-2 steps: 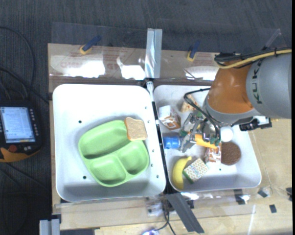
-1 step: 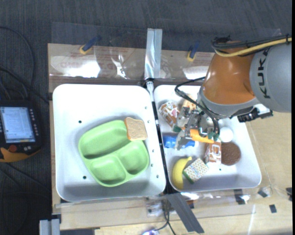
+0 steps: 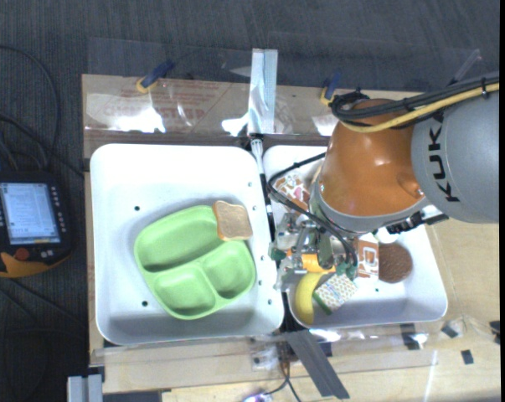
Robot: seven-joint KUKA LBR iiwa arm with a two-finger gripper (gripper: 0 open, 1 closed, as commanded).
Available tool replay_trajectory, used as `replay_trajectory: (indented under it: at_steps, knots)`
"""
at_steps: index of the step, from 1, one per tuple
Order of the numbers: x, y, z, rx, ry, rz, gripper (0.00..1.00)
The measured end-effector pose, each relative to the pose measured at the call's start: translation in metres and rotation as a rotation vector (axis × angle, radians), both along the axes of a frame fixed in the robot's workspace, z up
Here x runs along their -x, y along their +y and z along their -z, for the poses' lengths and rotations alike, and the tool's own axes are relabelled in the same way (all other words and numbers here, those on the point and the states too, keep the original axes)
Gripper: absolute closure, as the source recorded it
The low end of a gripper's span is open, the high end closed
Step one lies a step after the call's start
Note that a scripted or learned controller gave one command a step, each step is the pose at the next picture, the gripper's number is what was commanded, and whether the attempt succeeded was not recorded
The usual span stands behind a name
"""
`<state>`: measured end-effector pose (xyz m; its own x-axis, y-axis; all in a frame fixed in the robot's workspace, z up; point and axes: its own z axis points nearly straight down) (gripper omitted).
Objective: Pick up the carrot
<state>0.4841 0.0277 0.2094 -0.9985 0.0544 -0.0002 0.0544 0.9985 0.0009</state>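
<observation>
Carrot (image 3: 312,264): we judge it light, stiff, slippery; grip across mid-length; tool (image 3: 306,254) hangs over it, opening and hold we cannot tell.

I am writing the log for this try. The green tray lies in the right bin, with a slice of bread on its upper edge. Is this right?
Not quite. The camera view shows the green tray in the left bin, not the right one. The slice of bread does rest on its upper edge, as you wrote.
</observation>
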Motion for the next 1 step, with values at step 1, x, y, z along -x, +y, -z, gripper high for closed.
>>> replay_trajectory:
  at_steps: [1]
  knots:
    - [-0.0008, -0.0001, -0.0085, 0.001, 0.0, 0.001, 1.0]
